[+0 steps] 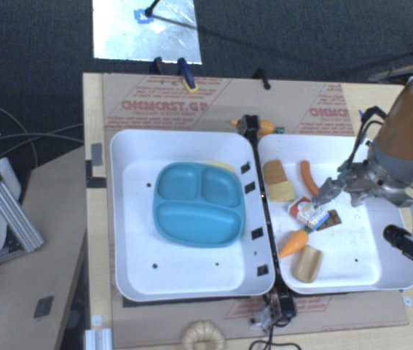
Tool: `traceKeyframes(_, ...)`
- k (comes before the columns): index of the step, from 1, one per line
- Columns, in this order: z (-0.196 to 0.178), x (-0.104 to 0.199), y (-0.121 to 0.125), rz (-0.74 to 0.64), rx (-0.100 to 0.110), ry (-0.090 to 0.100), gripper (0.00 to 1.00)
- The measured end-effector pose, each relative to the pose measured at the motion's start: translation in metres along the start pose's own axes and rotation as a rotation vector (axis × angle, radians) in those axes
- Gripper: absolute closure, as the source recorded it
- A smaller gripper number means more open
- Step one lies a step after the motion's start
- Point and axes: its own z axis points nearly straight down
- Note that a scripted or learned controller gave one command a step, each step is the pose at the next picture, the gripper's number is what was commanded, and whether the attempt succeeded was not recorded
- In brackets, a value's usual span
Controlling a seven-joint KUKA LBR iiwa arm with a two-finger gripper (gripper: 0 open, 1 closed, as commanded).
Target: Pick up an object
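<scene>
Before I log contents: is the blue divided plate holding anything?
Empty: the blue divided plate in the left bin shows bare compartments.

The arm reaches in from the right, wrist angled down-left, its jaws low.

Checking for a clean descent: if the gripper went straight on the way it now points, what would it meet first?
The gripper points down and toward the bin divider. First in that line looks like the small red-and-white packet, lying against a dark wrapper. Depth is unclear from this single view, so this is a judgement.
</scene>
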Motion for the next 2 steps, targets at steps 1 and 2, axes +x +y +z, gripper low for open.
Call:
traceKeyframes(1,-0.007,0.000,0.003,-0.003,-0.014,-0.002,0.00)
traceKeyframes(2,0.049,0.010,0.005,-0.002,-0.010,-0.001,0.00)
